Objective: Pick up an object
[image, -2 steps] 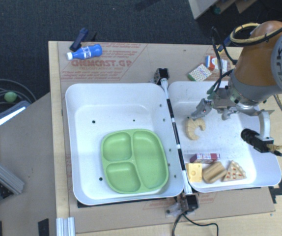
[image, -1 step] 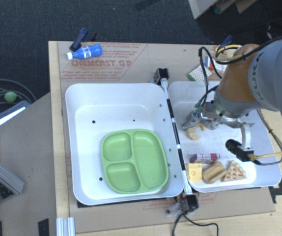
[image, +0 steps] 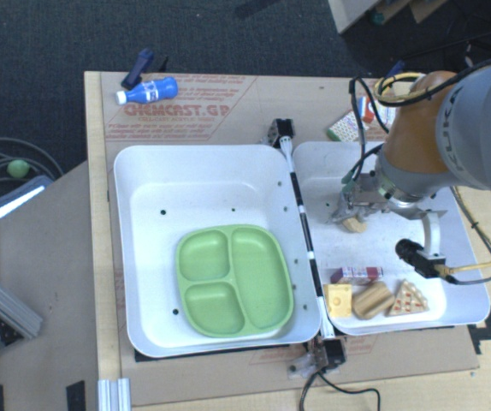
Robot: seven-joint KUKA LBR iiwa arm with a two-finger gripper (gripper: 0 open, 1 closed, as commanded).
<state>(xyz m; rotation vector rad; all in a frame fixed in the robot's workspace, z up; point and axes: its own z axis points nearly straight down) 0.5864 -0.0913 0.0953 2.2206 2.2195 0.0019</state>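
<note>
Toy food sits in my right bin: a small tan piece directly under my tool near the bin's middle, and along the near edge a yellow cheese block, a bread roll and a pizza slice, with a dark red bar just behind them. My tool is down over the tan piece; whether it has it, I cannot tell. I judge it light, rigid and somewhat slick, best pinched across its narrow sides.

Two white bins, one green plate, about five small food items
</note>
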